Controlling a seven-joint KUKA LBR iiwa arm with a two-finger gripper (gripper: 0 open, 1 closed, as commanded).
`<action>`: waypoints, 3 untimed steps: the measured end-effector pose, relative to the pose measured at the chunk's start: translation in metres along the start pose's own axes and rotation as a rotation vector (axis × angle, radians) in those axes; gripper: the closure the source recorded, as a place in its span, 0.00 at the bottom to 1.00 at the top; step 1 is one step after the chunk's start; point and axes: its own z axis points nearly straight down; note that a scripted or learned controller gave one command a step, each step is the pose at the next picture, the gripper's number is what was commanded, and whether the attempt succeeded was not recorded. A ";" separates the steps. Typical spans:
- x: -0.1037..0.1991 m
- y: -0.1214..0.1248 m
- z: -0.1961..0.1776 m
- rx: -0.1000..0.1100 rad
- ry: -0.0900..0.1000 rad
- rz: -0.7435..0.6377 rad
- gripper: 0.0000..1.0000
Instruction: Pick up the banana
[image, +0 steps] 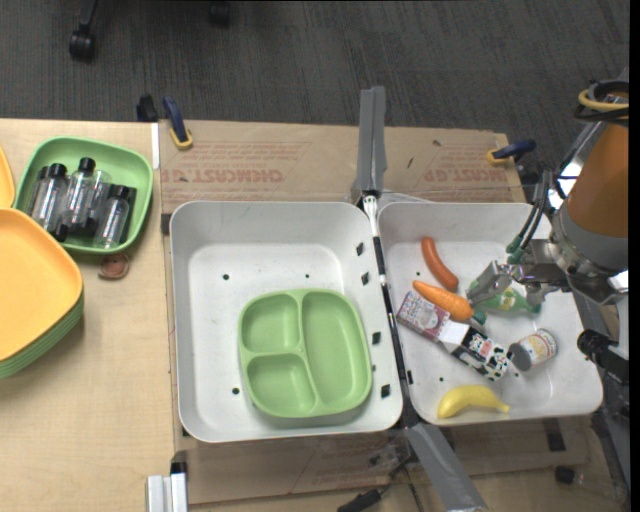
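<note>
The yellow banana (472, 401) lies at the near edge of the right bin (560, 395), curved and on its side. My gripper (508, 289) hangs over the middle right of that bin, well behind the banana and apart from it. It is open, its grey fingers (488, 282) spread either side of a small pale green item (505, 300) on the bin floor. Nothing is lifted.
In the right bin lie an orange carrot (442, 299), a red sausage (438, 262), a purple packet (425, 313), a cow-patterned box (482, 353) and a small can (532, 350). The left bin (200, 300) holds a green divided plate (303, 352). Left of the bins stand a green tray of bottles (85, 195) and orange plates (35, 290).
</note>
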 end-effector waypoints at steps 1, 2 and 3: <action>-0.020 -0.002 0.065 0.003 0.001 0.292 0.00; -0.017 0.001 0.079 0.002 0.000 0.570 0.00; -0.017 -0.002 0.100 0.005 0.000 0.838 0.00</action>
